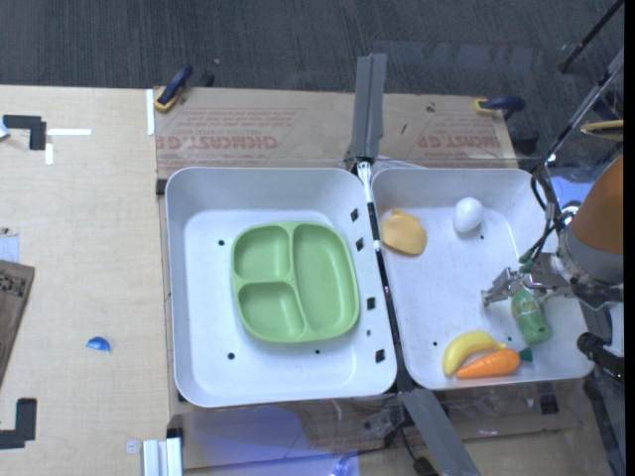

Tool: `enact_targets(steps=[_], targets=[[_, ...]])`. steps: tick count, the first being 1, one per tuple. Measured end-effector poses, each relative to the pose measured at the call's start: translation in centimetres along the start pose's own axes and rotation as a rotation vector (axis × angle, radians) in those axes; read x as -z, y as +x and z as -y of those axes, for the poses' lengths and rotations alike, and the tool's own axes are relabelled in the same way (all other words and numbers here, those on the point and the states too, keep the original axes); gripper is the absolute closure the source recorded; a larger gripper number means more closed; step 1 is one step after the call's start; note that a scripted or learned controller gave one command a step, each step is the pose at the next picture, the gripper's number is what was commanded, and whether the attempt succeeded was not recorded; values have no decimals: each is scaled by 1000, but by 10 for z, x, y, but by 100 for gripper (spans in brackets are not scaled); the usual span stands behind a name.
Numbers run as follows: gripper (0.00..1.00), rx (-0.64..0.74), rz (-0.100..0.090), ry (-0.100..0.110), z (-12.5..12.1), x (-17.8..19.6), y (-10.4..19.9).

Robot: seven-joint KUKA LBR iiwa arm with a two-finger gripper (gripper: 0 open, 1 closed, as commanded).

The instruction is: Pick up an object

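Orange plastic carrot (488, 363) lay beside yellow plastic banana (468, 348) at right white bin's (437, 296) near edge | gripper (518, 291) sat over green plastic bottle (530, 316), finger state unclear | reversed red lettering on brown cardboard (258, 132) unreadable | green three-section plate (296, 282) in left white bin (198, 296) | pale wooden surface (79, 246), dark carpet (198, 18)

Two bins sit side by side on the worktop (79, 266). The left bin (198, 365) holds a tray (296, 282). In the right bin (437, 305), a bun (403, 233) and egg (467, 214) lie at the back, a banana (468, 348) and carrot (488, 364) touching at the front, a bottle (530, 317) just behind them under the gripper (516, 288).
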State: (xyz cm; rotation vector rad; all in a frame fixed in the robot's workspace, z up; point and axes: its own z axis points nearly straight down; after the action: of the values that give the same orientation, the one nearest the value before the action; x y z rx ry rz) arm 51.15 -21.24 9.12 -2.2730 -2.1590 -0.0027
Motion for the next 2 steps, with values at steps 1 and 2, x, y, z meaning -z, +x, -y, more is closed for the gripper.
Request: enact_targets(steps=[1, 2], targets=[[100, -4, 4, -2, 0, 9, -2], [0, -2, 2, -1, -1, 9, -1]])
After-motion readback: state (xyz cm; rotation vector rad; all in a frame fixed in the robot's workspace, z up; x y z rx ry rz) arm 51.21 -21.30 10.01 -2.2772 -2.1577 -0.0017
